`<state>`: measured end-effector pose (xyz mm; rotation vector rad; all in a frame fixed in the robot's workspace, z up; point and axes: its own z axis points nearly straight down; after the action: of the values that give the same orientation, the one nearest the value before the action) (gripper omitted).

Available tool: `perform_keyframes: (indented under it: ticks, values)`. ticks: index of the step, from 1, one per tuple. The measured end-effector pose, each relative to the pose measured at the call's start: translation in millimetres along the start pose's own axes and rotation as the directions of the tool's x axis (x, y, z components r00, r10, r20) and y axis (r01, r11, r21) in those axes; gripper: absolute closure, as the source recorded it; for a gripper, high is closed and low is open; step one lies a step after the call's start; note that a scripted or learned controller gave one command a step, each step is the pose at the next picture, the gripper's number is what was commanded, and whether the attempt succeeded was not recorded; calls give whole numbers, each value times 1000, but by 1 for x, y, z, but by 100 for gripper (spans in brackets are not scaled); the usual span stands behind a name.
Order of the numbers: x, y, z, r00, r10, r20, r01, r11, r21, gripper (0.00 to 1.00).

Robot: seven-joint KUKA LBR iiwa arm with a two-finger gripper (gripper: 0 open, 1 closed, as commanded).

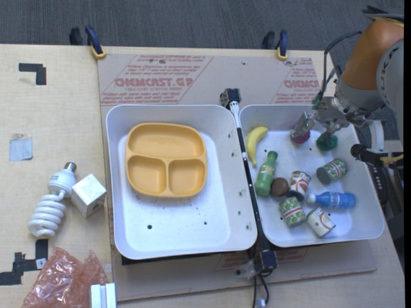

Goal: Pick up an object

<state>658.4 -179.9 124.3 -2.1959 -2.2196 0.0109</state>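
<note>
At the far left, on the bare tabletop (51, 114), a white spiral light bulb (51, 204) lies tilted, its base just beside a small white cube (88, 194). Below them sits a crumpled reddish mesh bag (61, 278) at the bottom edge.

The left bin (221, 236) holds a yellow divided plate (167, 159), lying flat in its upper half, with three compartments.

The right bin (369, 226) touches the left one along a shared rim and carries the loose objects. Nearest that rim a banana (255, 143) lies curved, and just below it a green bottle (266, 173) leans, its lower end next to a brown round thing (279, 187). Right of these a red-and-white can (299, 181) and a green-labelled can (292, 211) crowd together, with a white can (320, 222) and a blue bottle (334, 201) beside them. Another green can (332, 170) sits apart toward the right wall.

At the bin's upper right the gripper (316, 128) hangs low over the back corner, the arm (372, 56) above it. A purple-and-green object (300, 129) and a teal object (327, 141) lie right at the fingers; whether the fingers are parted or closed, or grasp either one, cannot be told.
</note>
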Motion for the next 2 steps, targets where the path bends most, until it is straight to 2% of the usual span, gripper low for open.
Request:
perform_keyframes:
  ticks: [1,2]
  values:
    - [-2,0,-10,1000,-1,5,1,1000,-2,100]
    - [-1,0,-10,1000,-1,5,1,1000,-2,0]
